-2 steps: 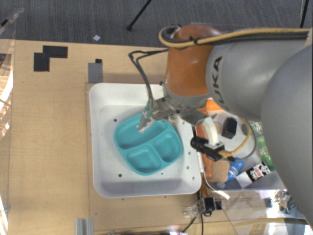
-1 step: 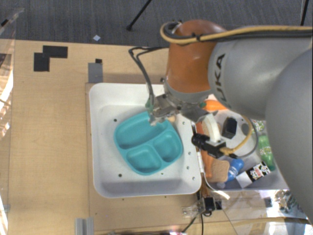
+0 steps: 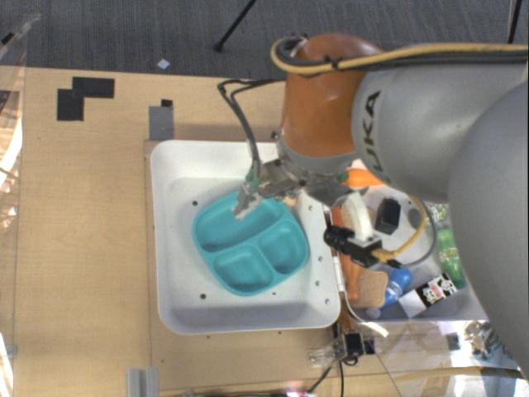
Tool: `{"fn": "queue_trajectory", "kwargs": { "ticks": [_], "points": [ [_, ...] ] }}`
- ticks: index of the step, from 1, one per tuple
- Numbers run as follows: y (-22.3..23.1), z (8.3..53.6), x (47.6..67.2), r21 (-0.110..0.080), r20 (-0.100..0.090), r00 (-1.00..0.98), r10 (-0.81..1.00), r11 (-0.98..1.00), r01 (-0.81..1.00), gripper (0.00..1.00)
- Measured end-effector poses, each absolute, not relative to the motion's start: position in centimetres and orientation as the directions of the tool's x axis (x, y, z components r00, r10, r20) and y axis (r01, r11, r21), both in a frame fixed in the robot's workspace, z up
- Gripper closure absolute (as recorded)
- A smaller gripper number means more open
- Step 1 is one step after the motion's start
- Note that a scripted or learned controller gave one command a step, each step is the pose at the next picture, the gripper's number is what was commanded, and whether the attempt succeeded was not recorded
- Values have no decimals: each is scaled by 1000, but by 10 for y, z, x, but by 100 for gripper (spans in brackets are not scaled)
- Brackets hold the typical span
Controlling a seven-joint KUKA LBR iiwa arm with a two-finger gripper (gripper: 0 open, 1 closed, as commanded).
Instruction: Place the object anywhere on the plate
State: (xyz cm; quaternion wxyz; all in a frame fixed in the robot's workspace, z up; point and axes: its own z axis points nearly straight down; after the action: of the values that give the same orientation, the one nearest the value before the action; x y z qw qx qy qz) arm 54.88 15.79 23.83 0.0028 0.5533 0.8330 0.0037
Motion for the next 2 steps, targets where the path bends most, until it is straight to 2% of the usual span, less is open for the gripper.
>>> {"fn": "queue_trajectory", "kwargs": {
  "ticks": [1, 2],
  "points": [
    [158, 250, 551, 15, -1, -390, 921, 390, 921, 100],
    [159, 261, 553, 19, -2, -393, 920, 393, 919, 100]
  ]
}}
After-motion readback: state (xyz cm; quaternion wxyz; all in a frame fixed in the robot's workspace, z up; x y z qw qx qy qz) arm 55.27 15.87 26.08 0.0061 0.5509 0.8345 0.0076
